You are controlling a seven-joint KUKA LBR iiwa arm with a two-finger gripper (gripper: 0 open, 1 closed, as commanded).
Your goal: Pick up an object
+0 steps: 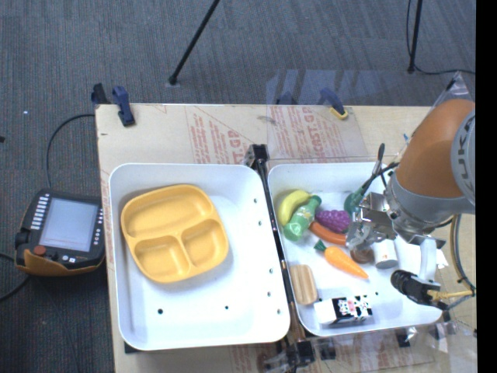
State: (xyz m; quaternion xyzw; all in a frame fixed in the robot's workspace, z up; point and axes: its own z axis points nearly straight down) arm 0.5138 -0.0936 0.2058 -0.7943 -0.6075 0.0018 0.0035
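Observation:
The right bin (311, 176) holds several toy foods: a yellow banana (291, 202), a green bottle-shaped piece (301, 219), purple grapes (332, 219), two orange carrots (328, 234) (345, 263), a tan bread piece (304, 284) and a white carton with black spots (344, 310). My gripper (362, 243) hangs low over the middle of this bin, just right of the grapes and above the lower carrot. Its fingers point down among the toys. The arm's orange band (435, 158) covers the bin's right part.
A yellow divided plate (174, 232) lies in the left bin (132, 309). A teach pendant (60, 233) sits on the floor to the left. Blue clamps (123, 106) hold the bench's far edge. Tripod legs (198, 29) stand behind the bench.

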